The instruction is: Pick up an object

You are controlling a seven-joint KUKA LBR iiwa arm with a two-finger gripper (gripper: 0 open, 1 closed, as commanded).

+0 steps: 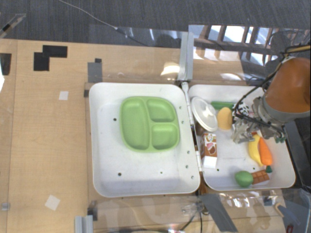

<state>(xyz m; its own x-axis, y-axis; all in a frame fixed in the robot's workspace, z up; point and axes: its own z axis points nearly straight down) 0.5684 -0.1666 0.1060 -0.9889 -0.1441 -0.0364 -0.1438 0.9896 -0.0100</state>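
Fig.: gripper (241, 132) over right bin (228, 178), grip state unclear.
Banana (254, 149) and carrot (265, 152) at its 4 o'clock; green plate (148, 124) in left bin (104, 178).

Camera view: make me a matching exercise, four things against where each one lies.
Things:
1. green divided plate
2. carrot
3. green ball
4. silver lid

Places:
A. near front corner of the right bin, beside a brown block
B. against the banana, just below the claw
C. middle of the left bin
D. right bin, far left corner by the divider

Pairs: 1-C, 2-B, 3-A, 4-D
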